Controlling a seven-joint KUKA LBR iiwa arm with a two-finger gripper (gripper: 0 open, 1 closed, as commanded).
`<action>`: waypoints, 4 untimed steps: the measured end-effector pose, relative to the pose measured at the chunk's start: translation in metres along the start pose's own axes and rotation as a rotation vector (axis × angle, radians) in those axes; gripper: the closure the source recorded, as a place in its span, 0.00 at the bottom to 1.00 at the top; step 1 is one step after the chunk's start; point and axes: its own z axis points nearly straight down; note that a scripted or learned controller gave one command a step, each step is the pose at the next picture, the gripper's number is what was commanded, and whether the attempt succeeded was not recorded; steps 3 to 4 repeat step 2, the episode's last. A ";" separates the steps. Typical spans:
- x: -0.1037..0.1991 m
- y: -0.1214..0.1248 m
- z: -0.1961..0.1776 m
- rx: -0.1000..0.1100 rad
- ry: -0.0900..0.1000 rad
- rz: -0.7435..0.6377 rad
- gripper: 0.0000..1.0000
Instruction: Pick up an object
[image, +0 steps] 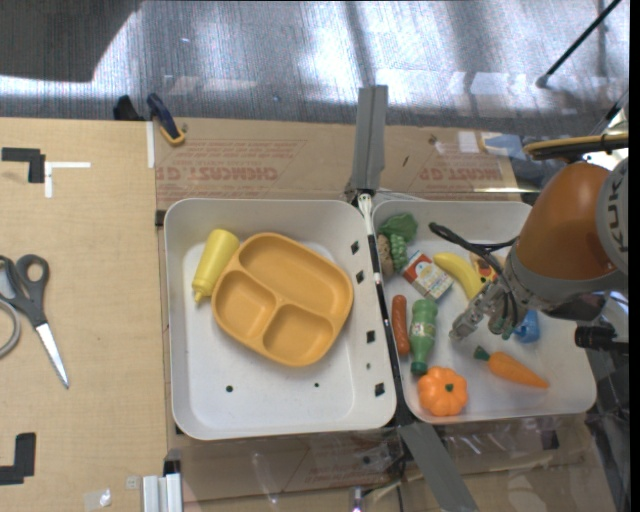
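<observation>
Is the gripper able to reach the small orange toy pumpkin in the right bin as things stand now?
Probably yes. The gripper hovers up and to the right of the small orange toy pumpkin, whose top lies uncovered; only the green toy bottle lies close beside it.

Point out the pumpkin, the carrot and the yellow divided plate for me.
pumpkin (443, 391): camera view, middle of its orange body.
carrot (517, 371): camera view, middle of its orange shaft.
yellow divided plate (341, 283): camera view, its right rim.
</observation>
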 end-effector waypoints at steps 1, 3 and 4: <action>0.043 0.039 -0.095 0.001 -0.001 0.043 1.00; 0.034 0.080 -0.165 0.002 -0.002 0.043 1.00; 0.034 0.080 -0.165 0.002 -0.002 0.043 1.00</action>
